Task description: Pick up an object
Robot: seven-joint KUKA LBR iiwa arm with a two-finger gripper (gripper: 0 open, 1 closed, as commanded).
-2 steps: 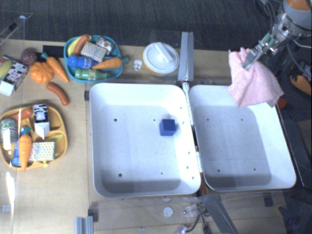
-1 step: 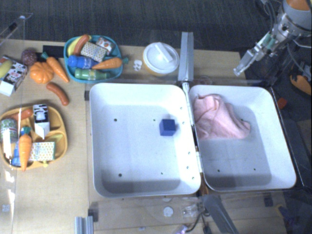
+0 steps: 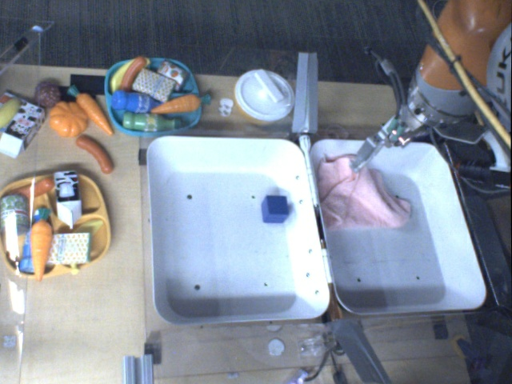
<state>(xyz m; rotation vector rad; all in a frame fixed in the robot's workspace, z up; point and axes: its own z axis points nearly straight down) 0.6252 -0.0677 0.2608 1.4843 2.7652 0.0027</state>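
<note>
A small blue cube (image 3: 276,208) lies near the middle of the left white bin (image 3: 172,294). A crumpled pink cloth (image 3: 360,200) lies in the upper left part of the right white bin (image 3: 460,290). My gripper (image 3: 358,163) reaches in from the upper right at a slant. Its tip is at the cloth's upper edge, over the back of the right bin. The grey arm with its orange band (image 3: 472,22) stands behind the right bin's far right corner.
On the bench to the left are a blue bowl of toy food (image 3: 152,94), a yellow plate of toy food (image 3: 52,226), loose toy vegetables (image 3: 80,122) and a white lid (image 3: 264,94). A grey divider (image 3: 304,94) stands behind the bins.
</note>
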